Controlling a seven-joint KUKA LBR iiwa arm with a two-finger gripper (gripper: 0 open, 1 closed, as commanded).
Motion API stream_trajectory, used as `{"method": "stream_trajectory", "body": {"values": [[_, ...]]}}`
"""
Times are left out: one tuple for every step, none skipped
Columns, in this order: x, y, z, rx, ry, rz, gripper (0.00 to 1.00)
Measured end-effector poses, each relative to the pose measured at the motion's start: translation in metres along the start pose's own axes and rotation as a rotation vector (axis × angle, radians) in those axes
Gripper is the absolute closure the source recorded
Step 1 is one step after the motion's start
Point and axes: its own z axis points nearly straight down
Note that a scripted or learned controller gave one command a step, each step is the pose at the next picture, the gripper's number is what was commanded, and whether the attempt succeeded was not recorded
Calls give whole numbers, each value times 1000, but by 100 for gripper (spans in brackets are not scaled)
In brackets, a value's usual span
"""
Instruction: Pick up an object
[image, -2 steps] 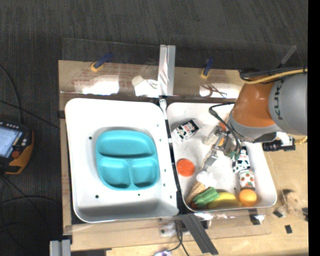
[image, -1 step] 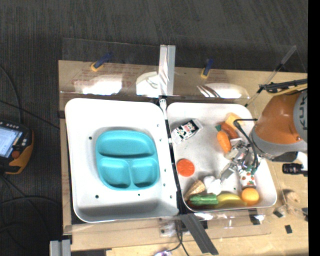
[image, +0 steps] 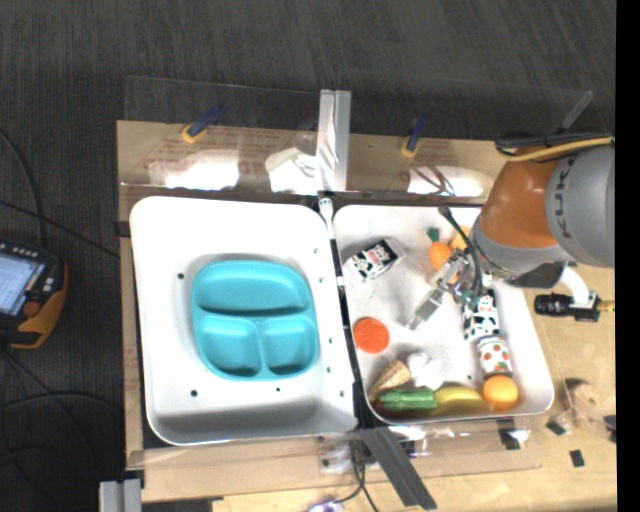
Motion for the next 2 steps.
{"method": "stream_trajectory", "body": {"values": [[-22, 71, 1, -1, 0, -75, 0], [-31, -30, 1, 3, 0, -52, 0]]}}
